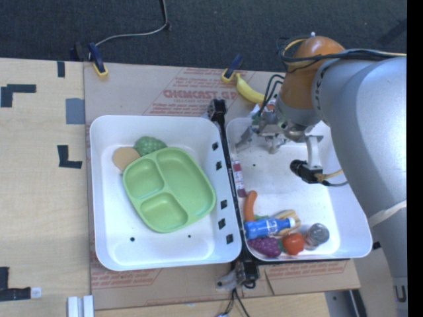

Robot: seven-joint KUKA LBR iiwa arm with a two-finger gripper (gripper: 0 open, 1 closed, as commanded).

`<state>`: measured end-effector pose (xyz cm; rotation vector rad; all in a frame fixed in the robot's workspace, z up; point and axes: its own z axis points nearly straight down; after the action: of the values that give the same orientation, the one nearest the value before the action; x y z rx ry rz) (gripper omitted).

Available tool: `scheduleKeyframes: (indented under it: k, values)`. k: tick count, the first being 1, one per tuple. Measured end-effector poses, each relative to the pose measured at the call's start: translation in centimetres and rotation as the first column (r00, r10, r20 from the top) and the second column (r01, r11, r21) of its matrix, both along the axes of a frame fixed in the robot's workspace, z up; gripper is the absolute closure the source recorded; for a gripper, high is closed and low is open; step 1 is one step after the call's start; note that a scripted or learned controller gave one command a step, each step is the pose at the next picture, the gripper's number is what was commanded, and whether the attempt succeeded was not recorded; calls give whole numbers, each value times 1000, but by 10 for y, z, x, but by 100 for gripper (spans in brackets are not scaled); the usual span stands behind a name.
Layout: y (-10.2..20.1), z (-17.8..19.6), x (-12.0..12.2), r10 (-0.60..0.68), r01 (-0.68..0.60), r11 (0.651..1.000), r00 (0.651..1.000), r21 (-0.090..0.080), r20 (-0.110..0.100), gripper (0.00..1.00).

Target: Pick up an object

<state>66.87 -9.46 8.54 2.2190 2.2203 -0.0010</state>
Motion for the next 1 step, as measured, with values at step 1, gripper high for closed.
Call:
scheduleKeyframes:
  k: [1]
  values:
    - [-6, 0, 0, 1, -1, 1000, 1000, 1, 0, 0]
